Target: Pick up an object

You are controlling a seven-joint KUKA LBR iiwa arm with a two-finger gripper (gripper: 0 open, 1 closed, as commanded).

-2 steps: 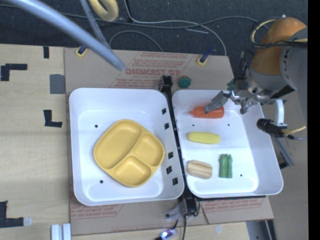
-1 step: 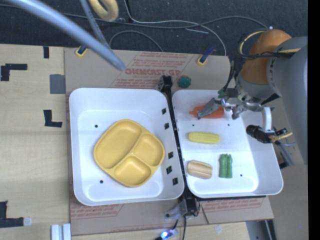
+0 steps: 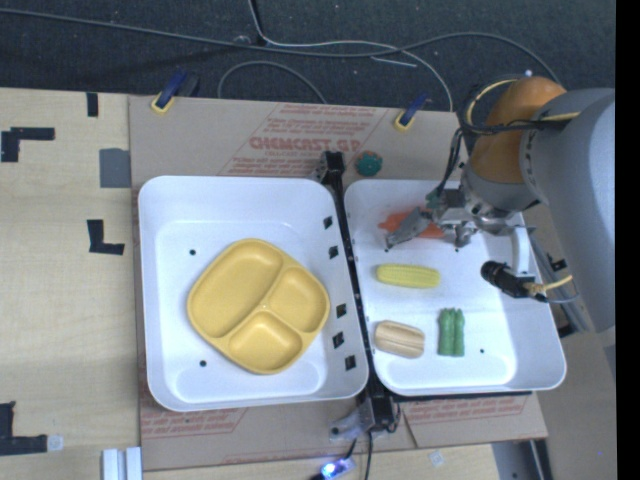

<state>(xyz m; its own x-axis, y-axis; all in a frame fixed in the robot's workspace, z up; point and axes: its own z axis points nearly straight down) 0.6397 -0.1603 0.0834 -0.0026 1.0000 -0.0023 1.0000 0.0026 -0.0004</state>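
Camera view: my gripper point(image 3: 420, 226) sits low over the carrot point(image 3: 405, 219) at the right bin's point(image 3: 530, 368) far end — grip state I cannot tell; I'd confirm centring over it before lifting.

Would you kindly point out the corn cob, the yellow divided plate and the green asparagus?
corn cob point(image 3: 407, 276), camera view, middle of the cob.
yellow divided plate point(image 3: 259, 305), camera view, central ridge.
green asparagus point(image 3: 452, 332), camera view, mid-stalk.

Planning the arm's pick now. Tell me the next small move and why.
Probably lower the gripper a little onto the orange carrot at the far end of the right bin. It hangs right over that piece, while the corn, bread roll and green pod lie nearer the front.
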